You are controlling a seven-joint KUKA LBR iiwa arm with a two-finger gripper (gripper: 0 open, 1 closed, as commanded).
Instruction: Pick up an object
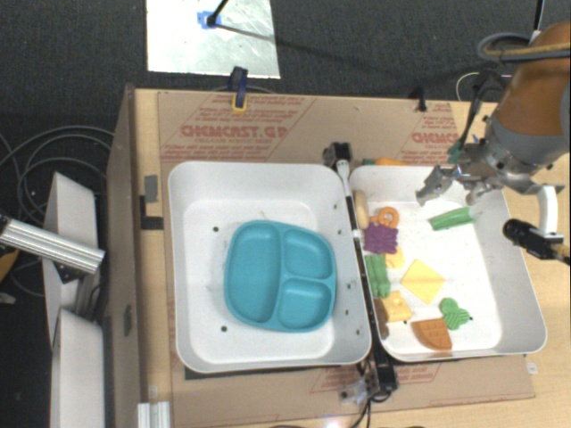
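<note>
Bins come first in the camera view: two shallow white plastic bins sit side by side on a brown cardboard-covered bench (268,119). The left bin (192,239) holds a blue three-compartment plastic plate (279,275), lying flat near its middle. The right bin (508,301) holds a scatter of small toy pieces: a green elongated block (451,218), an orange ring (387,216), a purple bunch-shaped piece (381,238), a yellow flat square (422,280), a green knobbly piece (454,314), an orange wedge (432,333), a green strip (377,275) along the bin's left wall, and a yellow-brown lump (395,308) below it.

The green elongated block lies in the upper part of the right bin, its long axis running roughly left to right and rising slightly toward the right.

The grey arm's gripper (451,188) hangs just above that block, fingers spread apart with nothing between them; the block lies on the bin floor below them.
</note>
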